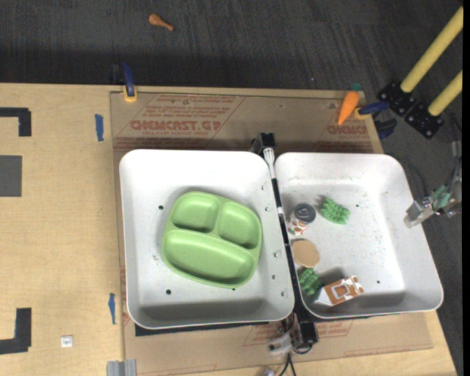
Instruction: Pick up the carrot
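A small orange toy carrot (346,109) with a green top lies outside the bins, on the brown board just behind the right bin's far edge. It points down-left and sits beside a blue clamp (371,109). A second small orange piece (160,22) lies on the dark floor at the far upper left; its kind is too small to tell.
The left bin (139,220) holds a green divided plate (213,236). The right bin (389,242) holds a green leafy toy (335,211), a small round can (303,214), a tan disc (306,254), another green toy (308,281) and an orange-white box (343,290). Yellow bars (435,51) stand at the upper right. A small grey fitting (421,211) sits by the right bin's rim.
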Robot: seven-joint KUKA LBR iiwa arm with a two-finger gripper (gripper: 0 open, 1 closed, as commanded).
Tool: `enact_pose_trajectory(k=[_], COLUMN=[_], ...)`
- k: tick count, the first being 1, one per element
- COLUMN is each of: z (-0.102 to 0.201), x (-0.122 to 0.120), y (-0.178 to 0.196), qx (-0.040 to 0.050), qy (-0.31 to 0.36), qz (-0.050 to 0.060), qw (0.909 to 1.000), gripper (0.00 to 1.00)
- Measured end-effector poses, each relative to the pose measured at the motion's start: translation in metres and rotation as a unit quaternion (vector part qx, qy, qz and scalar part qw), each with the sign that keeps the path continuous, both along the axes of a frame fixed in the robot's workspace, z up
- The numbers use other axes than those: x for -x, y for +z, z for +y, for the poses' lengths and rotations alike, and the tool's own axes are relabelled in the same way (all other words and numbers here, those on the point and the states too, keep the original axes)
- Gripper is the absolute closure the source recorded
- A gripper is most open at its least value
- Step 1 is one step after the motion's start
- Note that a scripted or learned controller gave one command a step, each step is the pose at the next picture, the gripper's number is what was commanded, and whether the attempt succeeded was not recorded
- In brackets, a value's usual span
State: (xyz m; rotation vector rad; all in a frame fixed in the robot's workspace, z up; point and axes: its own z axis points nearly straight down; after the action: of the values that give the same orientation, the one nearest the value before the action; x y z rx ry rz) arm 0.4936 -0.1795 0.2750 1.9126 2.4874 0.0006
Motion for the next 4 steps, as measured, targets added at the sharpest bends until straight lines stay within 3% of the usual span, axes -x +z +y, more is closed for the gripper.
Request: enact_pose_trajectory(k=[1, 2, 3, 4], z=[-0.044, 0.030, -0.034, 0.054], x=[0.009, 0.003, 0.008, -0.002], y=[-0.040, -0.067, -0.070, -0.053], qx=[-0.0009, -0.0015, 0.0003, -0.0006], qy=[0.087, -0.045, 0.128, 0.272], qz=[0.001, 0.002, 0.000, 0.001], qw=[0.9962, 0.9990, 0.9918, 0.9622], gripper=[1.00, 1.00, 1.00, 1.00])
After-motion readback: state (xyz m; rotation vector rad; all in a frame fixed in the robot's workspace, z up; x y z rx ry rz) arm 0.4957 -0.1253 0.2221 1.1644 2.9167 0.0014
